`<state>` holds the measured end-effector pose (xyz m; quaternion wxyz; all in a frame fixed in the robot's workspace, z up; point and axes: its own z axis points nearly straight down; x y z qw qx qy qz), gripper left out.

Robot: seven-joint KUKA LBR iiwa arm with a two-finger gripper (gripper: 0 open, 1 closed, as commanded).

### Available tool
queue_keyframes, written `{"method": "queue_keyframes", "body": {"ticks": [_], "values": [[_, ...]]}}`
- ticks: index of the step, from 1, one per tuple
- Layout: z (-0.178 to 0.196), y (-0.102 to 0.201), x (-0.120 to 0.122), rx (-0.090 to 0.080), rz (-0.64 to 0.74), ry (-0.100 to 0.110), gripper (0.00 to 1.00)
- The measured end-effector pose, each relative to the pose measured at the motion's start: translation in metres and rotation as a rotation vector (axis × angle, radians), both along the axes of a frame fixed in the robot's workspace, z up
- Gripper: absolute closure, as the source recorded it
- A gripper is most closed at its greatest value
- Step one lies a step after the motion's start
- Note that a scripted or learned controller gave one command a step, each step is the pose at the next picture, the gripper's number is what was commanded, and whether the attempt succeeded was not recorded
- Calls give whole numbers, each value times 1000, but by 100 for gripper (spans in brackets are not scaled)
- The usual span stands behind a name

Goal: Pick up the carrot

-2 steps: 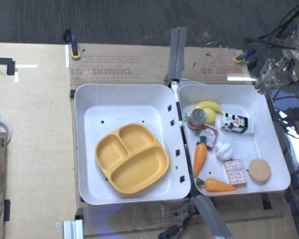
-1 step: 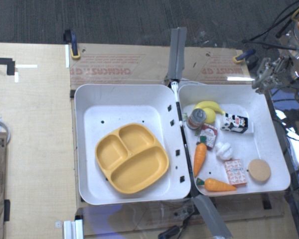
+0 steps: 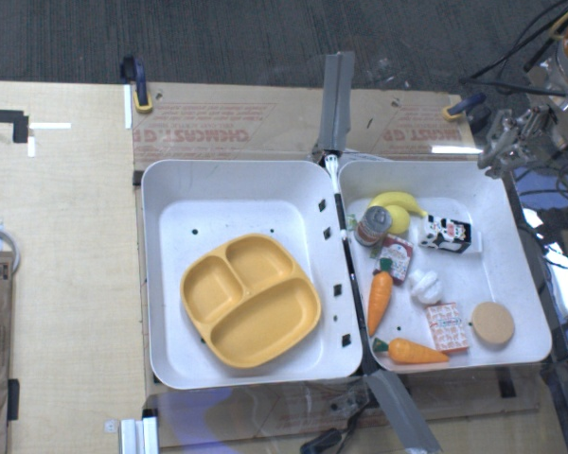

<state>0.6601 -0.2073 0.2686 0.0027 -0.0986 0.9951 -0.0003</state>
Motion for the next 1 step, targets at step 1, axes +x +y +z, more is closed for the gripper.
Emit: {"method": "queue_keyframes", "body": {"ticks": [1], "values": [[-11, 7, 0, 0, 36, 1, 100]]}}
